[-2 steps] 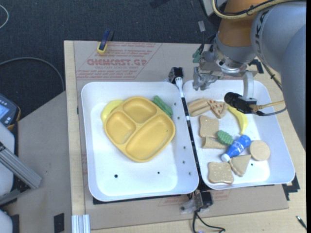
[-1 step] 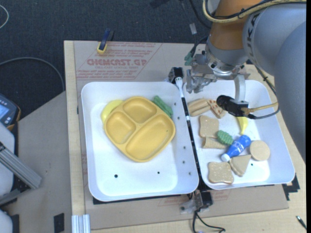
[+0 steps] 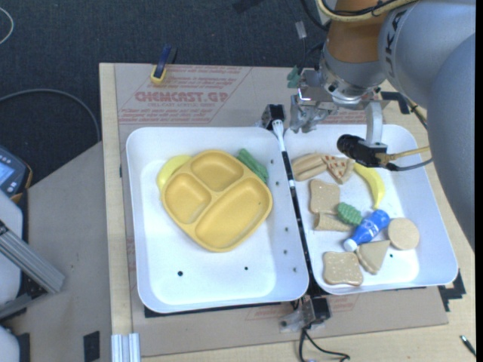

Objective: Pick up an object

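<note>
End effector [image 3: 306,115] hovered beyond the right bin's [image 3: 441,266] far-left corner; grip state could not be told. Toy food, including a banana [image 3: 372,183] and blue bottle [image 3: 367,228], crowded that bin. Risk judged: a descent striking the rim or neighbouring pieces.

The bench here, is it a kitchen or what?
Likely a robot test lab, not a kitchen. A grey robot arm hangs over two white bins: the right bin holds toy food like a banana, the left bin a yellow divided plate.
</note>
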Controlling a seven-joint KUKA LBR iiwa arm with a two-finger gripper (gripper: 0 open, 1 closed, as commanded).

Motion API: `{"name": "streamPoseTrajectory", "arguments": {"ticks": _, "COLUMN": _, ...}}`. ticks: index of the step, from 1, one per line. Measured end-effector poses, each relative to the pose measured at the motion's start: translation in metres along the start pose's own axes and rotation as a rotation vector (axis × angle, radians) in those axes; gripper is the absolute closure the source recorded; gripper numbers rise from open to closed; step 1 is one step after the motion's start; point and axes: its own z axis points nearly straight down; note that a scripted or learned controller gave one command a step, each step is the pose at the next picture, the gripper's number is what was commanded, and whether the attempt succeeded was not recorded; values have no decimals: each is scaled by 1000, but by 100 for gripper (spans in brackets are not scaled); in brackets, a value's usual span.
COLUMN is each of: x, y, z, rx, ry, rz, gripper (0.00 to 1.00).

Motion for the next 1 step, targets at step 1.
{"name": "streamPoseTrajectory", "arguments": {"ticks": 1, "x": 8, "y": -5, "z": 15, "rx": 9, "ry": 1, "rz": 1, "gripper": 100}}
